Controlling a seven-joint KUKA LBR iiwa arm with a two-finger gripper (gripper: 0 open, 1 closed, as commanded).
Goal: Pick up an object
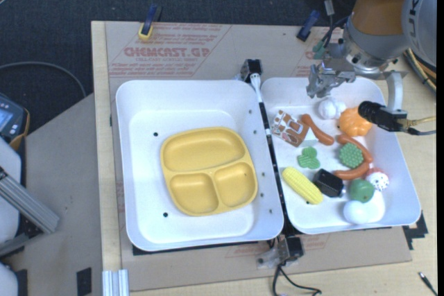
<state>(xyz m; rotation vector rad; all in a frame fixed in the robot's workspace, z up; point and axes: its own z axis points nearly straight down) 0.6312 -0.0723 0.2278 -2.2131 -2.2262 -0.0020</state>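
Note:
My gripper [323, 88] hangs over the back of the right bin [399, 180], just above a small white ball [327, 108]. Nothing shows between its fingers. Below it in the same bin lie a brown-and-white waffle piece [287, 127], a sausage [316, 129], an orange fruit [354, 122], a green broccoli piece [309, 159], a corn cob [302, 185], a black block [327, 183], a green-and-red item [352, 155], a green ball [361, 190] and a white egg [363, 211].
The left bin [135, 149] holds a yellow divided tray [207, 168]. A black clip [250, 69] sits where the bins meet at the back. A black cylinder [381, 115] juts from the arm over the right bin's far right.

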